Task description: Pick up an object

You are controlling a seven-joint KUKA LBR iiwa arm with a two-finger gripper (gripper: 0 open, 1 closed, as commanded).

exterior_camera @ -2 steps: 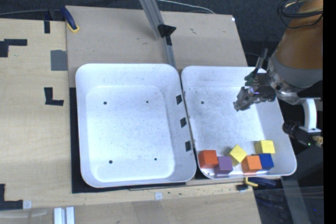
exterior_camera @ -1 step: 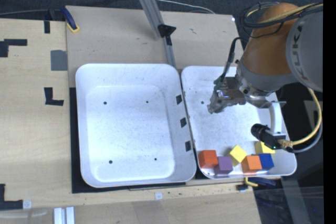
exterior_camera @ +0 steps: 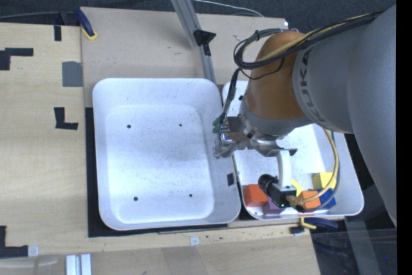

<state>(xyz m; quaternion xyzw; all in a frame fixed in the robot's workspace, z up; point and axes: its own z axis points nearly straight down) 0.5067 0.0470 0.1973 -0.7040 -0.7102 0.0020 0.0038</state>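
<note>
My gripper [exterior_camera: 223, 137] hangs over the divide between the two white bins, at the left edge of the right bin [exterior_camera: 351, 199]. The bulky grey and orange wrist above it hides most of that bin. Along the bin's near edge lie an orange block [exterior_camera: 253, 193], a yellow piece [exterior_camera: 322, 178], a second orange piece [exterior_camera: 311, 198] and a blue piece [exterior_camera: 326, 203]. A small white and purple item [exterior_camera: 257, 208] sits at the near left corner. The gripper is up and to the left of these things, apart from them.
The left white bin [exterior_camera: 103, 106] lies beside the gripper on its left. A slanted metal rail [exterior_camera: 182, 0] rises behind the bins. The wooden bench [exterior_camera: 38, 132] extends to the left, with black tape marks on it.
</note>
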